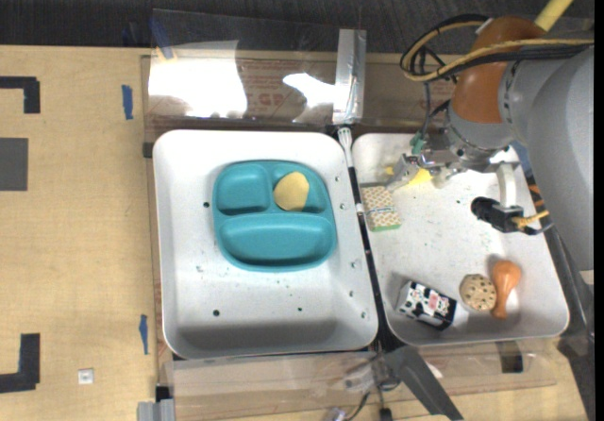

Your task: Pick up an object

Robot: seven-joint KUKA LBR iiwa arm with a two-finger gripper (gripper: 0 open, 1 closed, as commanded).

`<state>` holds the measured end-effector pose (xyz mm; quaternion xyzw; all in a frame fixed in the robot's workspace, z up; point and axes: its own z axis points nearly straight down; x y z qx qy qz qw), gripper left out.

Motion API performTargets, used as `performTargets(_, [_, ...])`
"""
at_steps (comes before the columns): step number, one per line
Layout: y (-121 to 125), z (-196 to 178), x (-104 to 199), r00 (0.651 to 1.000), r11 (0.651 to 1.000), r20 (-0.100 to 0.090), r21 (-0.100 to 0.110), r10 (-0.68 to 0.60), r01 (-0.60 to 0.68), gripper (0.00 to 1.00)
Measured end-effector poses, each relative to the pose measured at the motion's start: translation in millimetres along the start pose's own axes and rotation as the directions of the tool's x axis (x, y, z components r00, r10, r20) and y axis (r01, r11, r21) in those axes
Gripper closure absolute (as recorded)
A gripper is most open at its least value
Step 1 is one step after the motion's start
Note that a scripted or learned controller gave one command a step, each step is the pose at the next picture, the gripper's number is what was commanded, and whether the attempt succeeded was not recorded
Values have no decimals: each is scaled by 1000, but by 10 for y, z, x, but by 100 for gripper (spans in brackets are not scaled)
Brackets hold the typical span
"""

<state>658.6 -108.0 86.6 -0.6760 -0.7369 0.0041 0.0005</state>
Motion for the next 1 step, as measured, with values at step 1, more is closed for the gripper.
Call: performTargets(1, [32,-2,10,1000,1000,5,11,-25,25,0])
